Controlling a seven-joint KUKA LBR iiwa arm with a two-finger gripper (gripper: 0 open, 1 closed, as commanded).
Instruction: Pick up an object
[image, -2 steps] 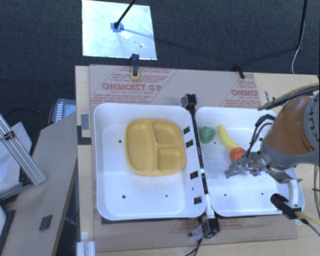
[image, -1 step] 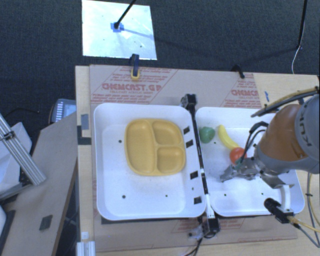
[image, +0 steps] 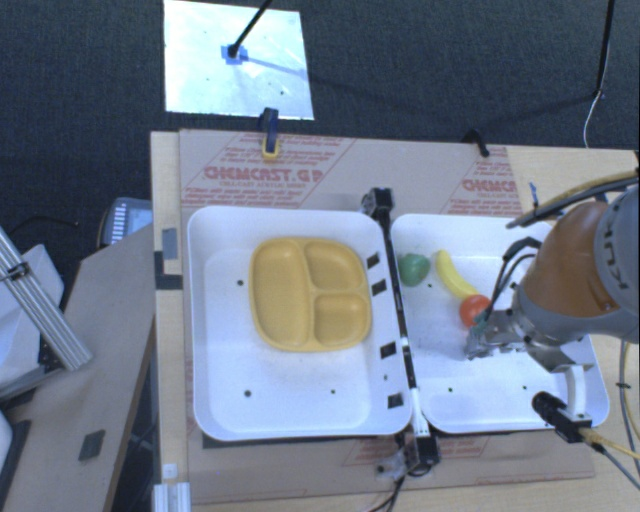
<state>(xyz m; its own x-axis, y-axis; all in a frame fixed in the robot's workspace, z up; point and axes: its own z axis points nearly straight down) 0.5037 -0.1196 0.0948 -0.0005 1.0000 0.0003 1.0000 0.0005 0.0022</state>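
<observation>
In the right bin (image: 455, 405) lie a green round fruit (image: 413, 267), a yellow banana (image: 455, 277) and a red-orange tomato-like ball (image: 473, 310). My gripper (image: 484, 340) reaches down into this bin just below the red ball, close to it or touching it. The wrist hides the fingertips, so their state is unclear. Nothing shows between them.
The left bin (image: 215, 330) holds a yellow divided plate (image: 308, 293) with three compartments. A black divider (image: 393, 300) with clips runs between the bins. The grey and orange arm (image: 580, 270) covers the right bin's right side.
</observation>
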